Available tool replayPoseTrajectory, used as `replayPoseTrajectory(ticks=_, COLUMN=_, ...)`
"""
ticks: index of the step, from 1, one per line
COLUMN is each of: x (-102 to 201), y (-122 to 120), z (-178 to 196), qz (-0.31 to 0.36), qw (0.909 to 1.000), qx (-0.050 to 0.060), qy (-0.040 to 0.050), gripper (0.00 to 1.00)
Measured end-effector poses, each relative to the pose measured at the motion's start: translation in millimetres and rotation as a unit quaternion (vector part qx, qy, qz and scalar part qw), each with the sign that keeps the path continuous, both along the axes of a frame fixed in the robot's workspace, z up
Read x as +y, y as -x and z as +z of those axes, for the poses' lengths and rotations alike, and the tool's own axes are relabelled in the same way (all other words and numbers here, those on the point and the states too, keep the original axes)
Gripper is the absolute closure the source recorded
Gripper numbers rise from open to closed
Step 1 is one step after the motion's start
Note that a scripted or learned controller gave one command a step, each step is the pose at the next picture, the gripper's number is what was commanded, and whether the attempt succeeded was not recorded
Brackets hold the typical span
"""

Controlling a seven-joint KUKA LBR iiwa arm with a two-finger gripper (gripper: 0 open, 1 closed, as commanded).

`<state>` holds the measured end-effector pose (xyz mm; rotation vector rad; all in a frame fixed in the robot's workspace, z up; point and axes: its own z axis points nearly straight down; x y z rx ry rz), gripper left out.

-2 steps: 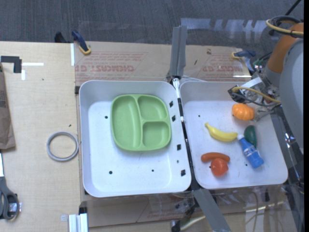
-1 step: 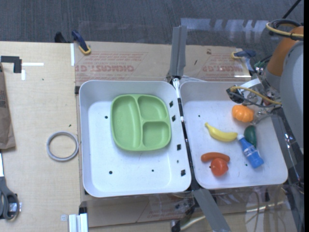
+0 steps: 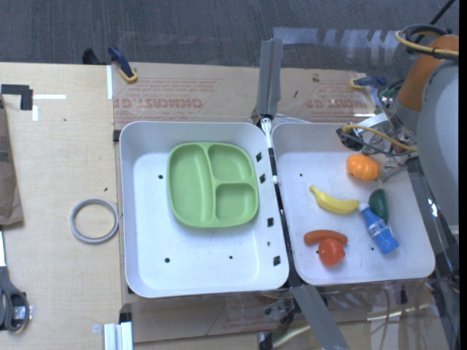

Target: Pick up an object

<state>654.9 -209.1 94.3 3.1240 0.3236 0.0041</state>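
The right bin holds several toy foods. An orange fruit lies near its back right, and a yellow banana sits in the middle. A red sausage touches a red tomato near the front. A dark green piece lies next to a blue bottle at the right. My gripper hangs at the bin's back right, just above and behind the orange fruit, among loose cables. Nothing is visibly held.
A green divided plate lies in the left bin. On the bench to the left are a grey tape ring, scissors and a blue clamp. The arm's body overhangs the right bin's right edge.
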Motion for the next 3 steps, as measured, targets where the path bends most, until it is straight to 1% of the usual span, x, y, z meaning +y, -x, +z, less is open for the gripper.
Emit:
replayPoseTrajectory(ticks=2, x=0, y=0, z=18, qz=0.004, qw=1.0, qx=0.003, qy=0.0003, gripper=1.0)
replayPoseTrajectory(ticks=3, x=-9, y=1, z=0, qz=-0.001, qw=1.0, qx=0.001, qy=-0.0027, gripper=1.0)
